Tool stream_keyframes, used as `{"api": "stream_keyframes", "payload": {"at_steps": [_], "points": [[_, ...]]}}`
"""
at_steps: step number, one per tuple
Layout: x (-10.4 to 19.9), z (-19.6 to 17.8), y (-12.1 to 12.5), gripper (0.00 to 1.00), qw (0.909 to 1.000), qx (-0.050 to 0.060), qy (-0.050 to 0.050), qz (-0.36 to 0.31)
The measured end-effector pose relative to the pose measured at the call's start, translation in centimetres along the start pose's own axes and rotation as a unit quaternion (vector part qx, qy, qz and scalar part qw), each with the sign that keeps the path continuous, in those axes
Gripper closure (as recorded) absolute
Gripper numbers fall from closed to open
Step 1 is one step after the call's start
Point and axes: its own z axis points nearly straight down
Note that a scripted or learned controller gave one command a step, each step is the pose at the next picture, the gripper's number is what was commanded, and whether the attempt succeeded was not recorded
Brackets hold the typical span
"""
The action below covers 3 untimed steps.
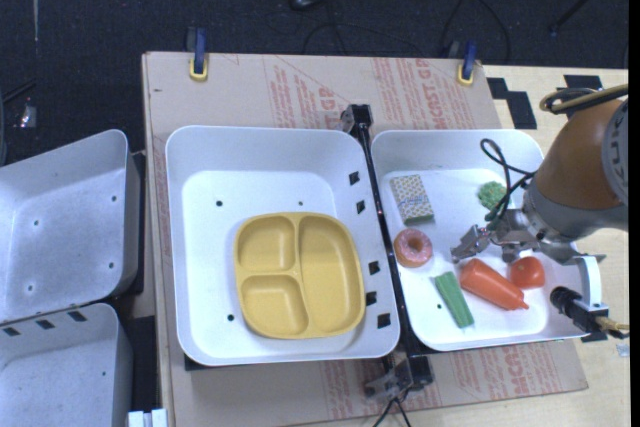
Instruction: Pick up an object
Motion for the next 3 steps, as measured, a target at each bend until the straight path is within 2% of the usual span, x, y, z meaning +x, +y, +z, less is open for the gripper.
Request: {"api": "stream_keyframes", "payload": {"at_steps": [1,3], "points": [[0.0,-1.3,0.1,1.00,1.0000,-0.002,-0.001,0.000],[0.8,-11.5,-0.7,1.00,1.0000,-0.004,-0.001,-0.002]]}}
